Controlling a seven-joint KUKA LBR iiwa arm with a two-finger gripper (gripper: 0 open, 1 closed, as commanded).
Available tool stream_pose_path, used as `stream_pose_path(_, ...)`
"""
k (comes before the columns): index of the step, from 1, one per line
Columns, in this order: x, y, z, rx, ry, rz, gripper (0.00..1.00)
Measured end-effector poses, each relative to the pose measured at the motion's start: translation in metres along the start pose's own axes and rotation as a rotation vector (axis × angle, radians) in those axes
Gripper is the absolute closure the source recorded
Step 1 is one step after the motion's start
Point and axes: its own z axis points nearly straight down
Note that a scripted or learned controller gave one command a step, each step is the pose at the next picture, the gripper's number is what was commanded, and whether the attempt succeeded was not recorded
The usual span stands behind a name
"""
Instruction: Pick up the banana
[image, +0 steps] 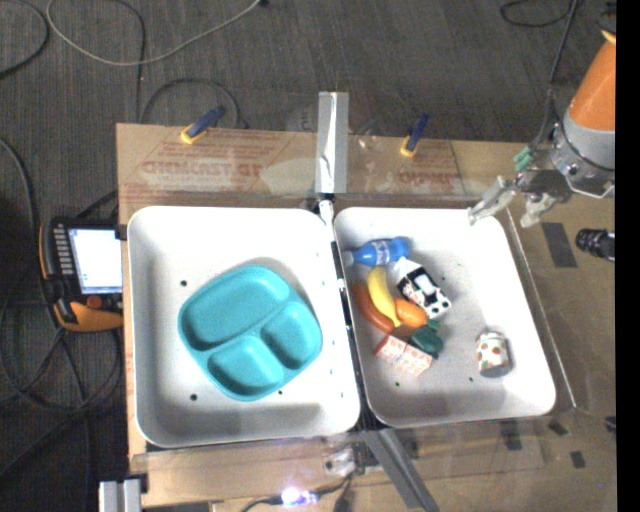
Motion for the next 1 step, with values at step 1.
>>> stream_pose_path(1, 0.0345, -0.0014, 0.1146, -0.001, -0.003, -0.104, 0.0)
